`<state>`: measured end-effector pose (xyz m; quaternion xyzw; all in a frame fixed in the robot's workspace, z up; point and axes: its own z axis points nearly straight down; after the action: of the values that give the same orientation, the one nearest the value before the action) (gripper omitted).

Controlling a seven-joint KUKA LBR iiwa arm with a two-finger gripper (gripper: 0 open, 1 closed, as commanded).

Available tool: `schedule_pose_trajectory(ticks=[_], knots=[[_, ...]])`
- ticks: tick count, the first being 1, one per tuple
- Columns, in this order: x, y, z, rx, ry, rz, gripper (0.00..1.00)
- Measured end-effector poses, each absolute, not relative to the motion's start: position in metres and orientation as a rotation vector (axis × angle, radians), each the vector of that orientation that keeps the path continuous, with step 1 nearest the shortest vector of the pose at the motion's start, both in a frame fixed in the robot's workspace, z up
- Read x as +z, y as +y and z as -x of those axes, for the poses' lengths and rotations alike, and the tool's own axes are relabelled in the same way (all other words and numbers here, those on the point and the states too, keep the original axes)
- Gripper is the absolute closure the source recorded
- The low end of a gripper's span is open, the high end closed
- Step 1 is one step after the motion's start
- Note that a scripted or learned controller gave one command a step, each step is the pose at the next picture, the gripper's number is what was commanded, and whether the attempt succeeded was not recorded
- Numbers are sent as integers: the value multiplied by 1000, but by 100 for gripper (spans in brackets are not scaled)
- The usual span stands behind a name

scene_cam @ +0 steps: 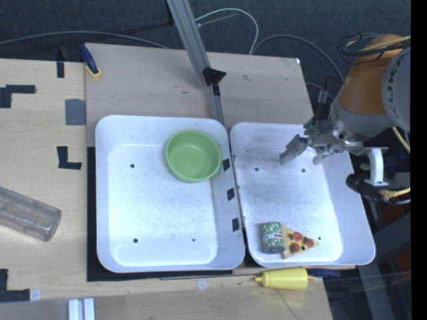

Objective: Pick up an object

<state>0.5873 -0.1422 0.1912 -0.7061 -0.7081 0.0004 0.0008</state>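
Two bins, hand (308,153) over the right one.
Its fingers are spread, holding nothing; a green can (272,237) and pizza slice (299,241) lie near the right bin's (333,199) front edge.

clear plastic container (25,213) lying on worktop (40,152), left edge of frame. yellow squeeze bottle (285,279) on its side just below right bin. grey metal pole (192,42) slanting from top centre. black tape marks (65,157) at left. cables (240,25) at top.
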Motion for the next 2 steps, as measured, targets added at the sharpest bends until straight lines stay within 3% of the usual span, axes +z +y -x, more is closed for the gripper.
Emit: schedule_pose_trajectory(ticks=[1,2], knots=[[191,-142,-587,1,-2223,2218,0],[148,-142,-585,7,-2221,2217,0]])
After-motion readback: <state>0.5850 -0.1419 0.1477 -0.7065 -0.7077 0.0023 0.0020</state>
